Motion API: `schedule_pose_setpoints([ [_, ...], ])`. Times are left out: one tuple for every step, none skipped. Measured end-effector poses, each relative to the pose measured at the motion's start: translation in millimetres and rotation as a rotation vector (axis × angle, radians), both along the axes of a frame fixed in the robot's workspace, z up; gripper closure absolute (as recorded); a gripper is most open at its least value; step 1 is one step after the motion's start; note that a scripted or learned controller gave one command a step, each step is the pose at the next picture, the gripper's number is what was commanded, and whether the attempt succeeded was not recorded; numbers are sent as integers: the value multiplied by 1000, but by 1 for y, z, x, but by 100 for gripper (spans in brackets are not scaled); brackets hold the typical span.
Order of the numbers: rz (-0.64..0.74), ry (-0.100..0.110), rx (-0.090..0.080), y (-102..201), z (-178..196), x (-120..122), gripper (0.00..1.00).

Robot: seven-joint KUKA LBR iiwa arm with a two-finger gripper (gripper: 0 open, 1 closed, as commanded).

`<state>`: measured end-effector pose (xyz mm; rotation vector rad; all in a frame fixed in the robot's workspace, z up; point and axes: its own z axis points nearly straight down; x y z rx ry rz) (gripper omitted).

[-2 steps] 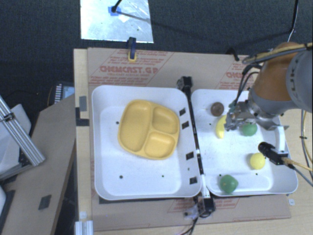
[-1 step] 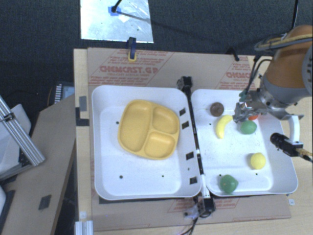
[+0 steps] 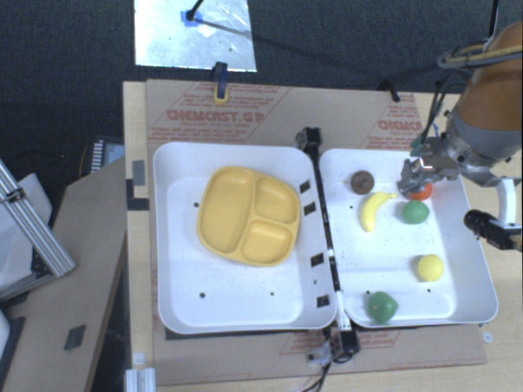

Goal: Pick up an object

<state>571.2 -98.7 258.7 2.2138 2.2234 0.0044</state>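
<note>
Orange showed just under the gripper (image 3: 417,176), a small fruit (image 3: 420,191) near the far edge of the right bin (image 3: 474,300), so the arm probably hung there to take it. Whether it gripped anything I could not tell. Beside it lay a banana (image 3: 373,211), a green ball (image 3: 414,212) and a lemon (image 3: 430,267)

Two white bins (image 3: 245,317) of smooth, faintly glossy plastic. Yellow divided plate (image 3: 248,216) in matt plastic. Banana (image 3: 373,210), lemon (image 3: 429,267) and two green fruits (image 3: 414,212) (image 3: 381,306) smooth, plastic-looking, slightly shiny. Brown ball (image 3: 362,182) duller. Counter (image 3: 270,113) topped with matt tan cardboard, printed red. At 12 o'clock, a crinkled silvery sheet (image 3: 196,23), foil-like and reflective, on dark rough carpet-like cloth (image 3: 65,55). Tool (image 3: 418,174) of bare grey metal; arm shell (image 3: 490,96) glossy.
</note>
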Motion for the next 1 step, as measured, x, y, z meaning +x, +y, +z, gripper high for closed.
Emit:
schedule_pose_setpoints([
  [6, 3, 2, 56, 4, -5, 100],
])
